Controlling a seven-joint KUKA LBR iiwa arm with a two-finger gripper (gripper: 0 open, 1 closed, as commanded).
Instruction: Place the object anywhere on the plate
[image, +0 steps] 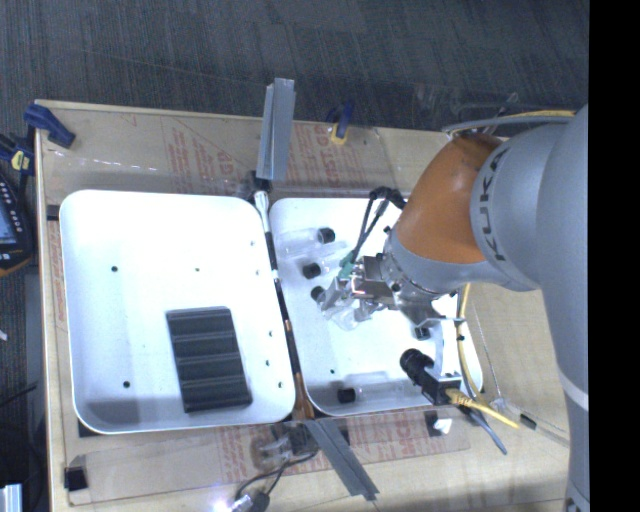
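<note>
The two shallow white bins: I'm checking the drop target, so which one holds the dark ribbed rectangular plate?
The left white bin; the dark ribbed plate lies near its front.

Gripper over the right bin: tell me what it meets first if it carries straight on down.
Probably the clear plastic object lying just under the gripper, on the white floor of the right bin. Depth is hard to judge from this slanted view.

1. From my remote seat, the left bin offers the widest open floor across its upper half, with a black ribbed plate lying at its lower middle.
2. The right bin is crowded: the arm and gripper hang over its centre, small dark objects scattered beside them.
3. A grey bar stands above the bins' shared edge.
</note>
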